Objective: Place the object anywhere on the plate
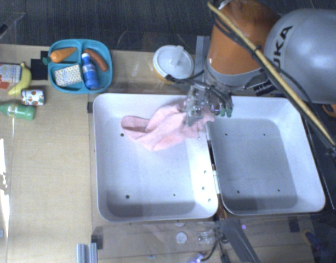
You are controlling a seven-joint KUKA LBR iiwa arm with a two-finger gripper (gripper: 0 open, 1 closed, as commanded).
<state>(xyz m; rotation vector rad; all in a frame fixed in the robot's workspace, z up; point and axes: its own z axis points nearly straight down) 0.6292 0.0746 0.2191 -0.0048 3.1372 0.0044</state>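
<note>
Two white bins are sitting side by side at the near edge of the table (41, 174), the left bin (151, 196) holding a pink cloth (159, 129) in its far half and the right bin (266, 169) lying just beside it. Over the far end of the shared wall the claw (198, 113) is hanging down into the right end of the cloth, where the fabric is bunching up around it; whether the claw is wide or narrow I cannot tell, so a firm hold is not confirmed.

Beyond the bins, a white round plate (175, 62) is resting on the table just left of the orange band (236, 37) of the arm, and a blue divided tray (80, 66) of toy food is standing further left.

Judging the step in hand as lifting the cloth, a good lift would be raising it straight up until its trailing left end is clearing the bin wall, then carrying it far and slightly left so the bulk of the fabric is settling over the plate, not draping off its rim.
</note>
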